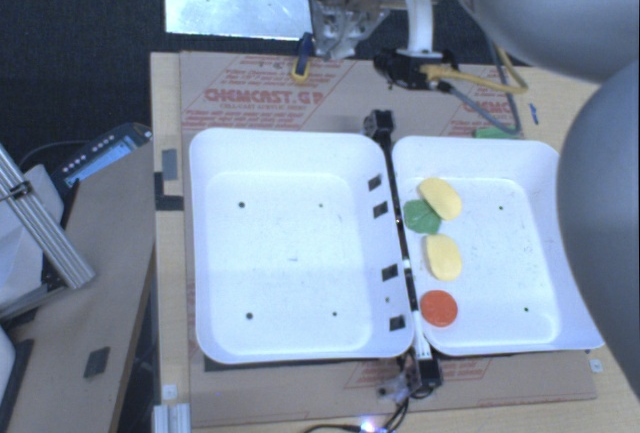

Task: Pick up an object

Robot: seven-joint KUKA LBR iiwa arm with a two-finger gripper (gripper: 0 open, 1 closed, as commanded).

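The right bin (530, 221) holds a few small items along its left side: a yellow piece (440, 198), a green piece (421, 216) touching it, a second yellow piece (443, 257) below, and an orange-red disc (438, 308) nearest the front. My gripper (336, 33) hangs high beyond the bins' far edge, above the cardboard, well away from all of them. Nothing shows under it. The grey arm crosses the top right of the view.
The left bin (285, 241) lies beside the right one, with black clips (380, 211) along the shared wall. A cardboard sheet (250, 91) lies under both. Cables (470, 76) and a small yellow-blue part (300, 69) lie behind. A grey device (100, 153) and a metal rail (45, 236) stand at left.
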